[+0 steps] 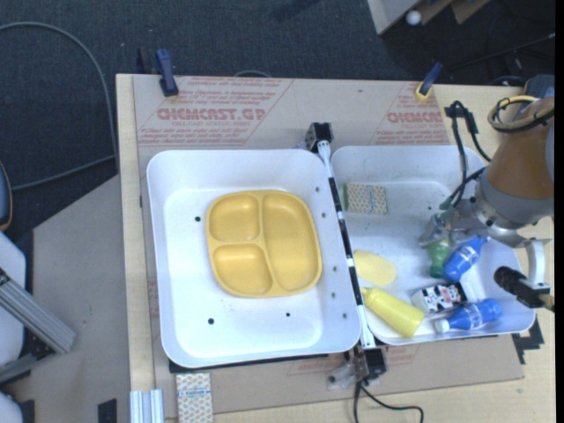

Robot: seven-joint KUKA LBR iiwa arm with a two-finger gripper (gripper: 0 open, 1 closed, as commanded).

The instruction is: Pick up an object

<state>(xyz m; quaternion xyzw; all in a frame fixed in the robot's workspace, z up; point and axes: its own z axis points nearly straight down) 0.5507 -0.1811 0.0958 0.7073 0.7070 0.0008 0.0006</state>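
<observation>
Where the grey arm with its orange band [520, 170] reaches into the right white bin [397, 161], its jaws come down at a small green object [438, 256] beside a blue plastic bottle [461, 258]; whether they are open or closed I cannot tell. Near these lie a second blue bottle [467, 315], a yellow bottle [394, 311] and a pale yellow disc [376, 269]. The left white bin [176, 236] on the table holds a yellow divided plate [263, 241].

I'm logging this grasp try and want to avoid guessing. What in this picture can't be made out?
- Claw, camera view: the wrist above covers it, so its state is unclear.
- Green object: partly under the claw and a blue bottle; kind unclear.
- Small black-and-white item: print too small to read.
</observation>
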